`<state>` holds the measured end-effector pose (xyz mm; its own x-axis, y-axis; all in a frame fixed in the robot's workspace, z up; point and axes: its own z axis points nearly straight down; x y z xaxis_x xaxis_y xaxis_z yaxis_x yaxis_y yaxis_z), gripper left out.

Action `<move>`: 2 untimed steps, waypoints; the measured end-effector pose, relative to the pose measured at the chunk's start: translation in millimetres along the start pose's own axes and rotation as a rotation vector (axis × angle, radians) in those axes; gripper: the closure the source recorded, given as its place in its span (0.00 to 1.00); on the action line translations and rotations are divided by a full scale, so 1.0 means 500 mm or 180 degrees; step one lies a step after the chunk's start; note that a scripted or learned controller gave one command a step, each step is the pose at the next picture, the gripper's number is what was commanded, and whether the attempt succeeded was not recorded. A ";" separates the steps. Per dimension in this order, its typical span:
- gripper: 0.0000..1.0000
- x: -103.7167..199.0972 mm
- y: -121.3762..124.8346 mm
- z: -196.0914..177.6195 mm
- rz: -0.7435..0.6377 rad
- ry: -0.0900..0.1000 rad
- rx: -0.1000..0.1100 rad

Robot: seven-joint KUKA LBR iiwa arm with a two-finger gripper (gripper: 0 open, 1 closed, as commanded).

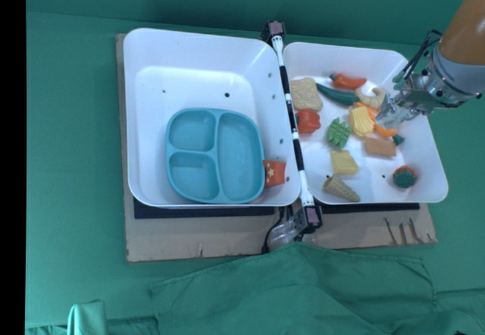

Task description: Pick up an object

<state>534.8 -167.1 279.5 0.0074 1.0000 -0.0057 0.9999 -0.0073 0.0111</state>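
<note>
The right bin (424, 193) holds several toy foods: a tan bread slice (305, 92), a red pepper (307, 121), a green leafy piece (338, 132), a yellow piece (361, 120), a yellow wedge (343, 163), a cone (341, 189), an orange block (380, 146), a red chili (348, 82) and a red-green round piece (404, 176). My gripper (394, 110) hangs low over the right side of this bin, just right of the yellow piece. Nothing shows between its tips.
The left bin (151, 53) holds a blue three-compartment tray (214, 156) and a small red piece (274, 171) at its front right corner. A black-and-white divider bar (292, 121) runs between the bins. Green cloth (303, 288) lies in front.
</note>
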 end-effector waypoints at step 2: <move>0.00 -0.038 0.182 0.081 -0.0020 0.0000 0.0012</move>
<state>626.1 -187.1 240.1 0.0010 1.0000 -0.0058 1.0000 -0.0010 0.0074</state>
